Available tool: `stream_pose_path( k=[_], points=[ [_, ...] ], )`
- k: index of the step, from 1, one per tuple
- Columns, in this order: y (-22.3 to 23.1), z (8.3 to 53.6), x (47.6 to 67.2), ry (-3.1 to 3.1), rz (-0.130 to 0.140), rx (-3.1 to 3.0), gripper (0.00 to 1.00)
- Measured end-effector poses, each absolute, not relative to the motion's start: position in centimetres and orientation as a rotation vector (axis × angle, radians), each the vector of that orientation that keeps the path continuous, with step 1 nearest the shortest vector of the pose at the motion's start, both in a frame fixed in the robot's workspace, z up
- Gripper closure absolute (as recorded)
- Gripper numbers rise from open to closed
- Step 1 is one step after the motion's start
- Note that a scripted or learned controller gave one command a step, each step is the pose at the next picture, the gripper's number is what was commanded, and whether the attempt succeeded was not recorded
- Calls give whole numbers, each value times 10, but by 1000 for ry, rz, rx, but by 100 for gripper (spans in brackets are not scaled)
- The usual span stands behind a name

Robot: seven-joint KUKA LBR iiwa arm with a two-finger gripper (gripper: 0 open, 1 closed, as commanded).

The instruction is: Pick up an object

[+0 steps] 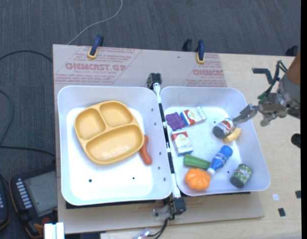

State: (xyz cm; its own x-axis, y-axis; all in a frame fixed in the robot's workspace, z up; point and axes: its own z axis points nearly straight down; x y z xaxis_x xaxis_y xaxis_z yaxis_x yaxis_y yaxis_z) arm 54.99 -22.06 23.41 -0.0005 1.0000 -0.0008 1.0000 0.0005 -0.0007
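Objects for picking lie all in the right bin (253, 148), and the one nearest to the hand (249, 112) is a small can (223, 128) with a red and white label, lying on its side in the far right part of that bin. A yellow piece (232, 135) touches the can on its near side. We see the hand above the right edge of the bin, reaching in from the right, with its dark fingers pointing toward the can; the tip is near the can but seems apart from it. Whether the fingers are apart or together we cannot tell (they are small and dark at this angle), and nothing shows between them.

In the same bin there are a blue bottle (221, 158), a green vegetable (196, 161), an orange pumpkin (197, 179), a dark jar (241, 175), a purple item (176, 120) and two small cartons (195, 115). The left bin (64, 133) holds a yellow divided plate (109, 132) with a sausage (145, 151) just beside it.

We judge the grasp is not yet made. What could go wrong: the can is round and lies on its side, so it may roll away if one finger touches it first. The yellow piece, touching the can, may block a finger or be pushed along with it. The bin wall is also close to the hand, and a low approach could strike it.
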Motion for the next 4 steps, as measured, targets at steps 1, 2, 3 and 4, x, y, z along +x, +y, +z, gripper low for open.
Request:
stream_pose_path(
  k=[1,2,3,4],
  points=[
    [-198,111,570,2221,-1,2220,0],
    [-144,88,524,2215,4,2217,0],
    [-144,99,526,2213,8,2215,100],
    [-90,197,484,2222,0,2220,100]
  ],
)
